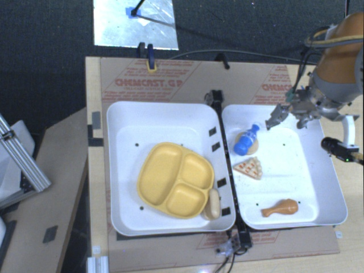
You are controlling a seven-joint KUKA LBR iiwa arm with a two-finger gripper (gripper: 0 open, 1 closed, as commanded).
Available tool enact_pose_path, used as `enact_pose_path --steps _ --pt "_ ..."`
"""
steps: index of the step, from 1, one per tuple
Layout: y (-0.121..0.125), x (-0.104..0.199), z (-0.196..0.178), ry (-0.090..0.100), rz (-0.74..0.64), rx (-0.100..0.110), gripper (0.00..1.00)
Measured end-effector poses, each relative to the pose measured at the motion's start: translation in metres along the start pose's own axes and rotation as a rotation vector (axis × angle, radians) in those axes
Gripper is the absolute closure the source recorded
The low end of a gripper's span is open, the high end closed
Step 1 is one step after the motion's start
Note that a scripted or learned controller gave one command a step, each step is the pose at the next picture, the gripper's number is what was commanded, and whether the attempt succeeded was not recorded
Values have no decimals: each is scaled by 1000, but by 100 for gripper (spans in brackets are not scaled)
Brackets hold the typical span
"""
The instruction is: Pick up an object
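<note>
Left bin (122, 169) is sitting on the desk (108, 90), holding a yellow divided tray (173, 178) with a pale bread roll (212, 203) touching its lower right corner. Right bin (324, 181) is carrying a blue bottle (245, 141), a waffle wedge (249, 168) just below it, and a drumstick toy (280, 208) near the front wall. Claw (291, 117) is hovering over the right bin's back edge, fingers spread wide, gripping nothing, well apart from the bottle.

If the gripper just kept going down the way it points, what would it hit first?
Probably the bare floor of the right bin. The gripper hangs above its far end; the blue bottle sits off to the side. Depth is uncertain.
</note>
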State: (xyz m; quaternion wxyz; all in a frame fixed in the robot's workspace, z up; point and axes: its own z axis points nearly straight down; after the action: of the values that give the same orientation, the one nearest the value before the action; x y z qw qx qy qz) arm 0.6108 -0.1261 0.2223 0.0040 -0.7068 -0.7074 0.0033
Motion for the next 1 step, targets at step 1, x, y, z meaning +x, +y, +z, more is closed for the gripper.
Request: enact_pose_path --steps 1 --pt "2 0 -7 -2 -2 -12 0"
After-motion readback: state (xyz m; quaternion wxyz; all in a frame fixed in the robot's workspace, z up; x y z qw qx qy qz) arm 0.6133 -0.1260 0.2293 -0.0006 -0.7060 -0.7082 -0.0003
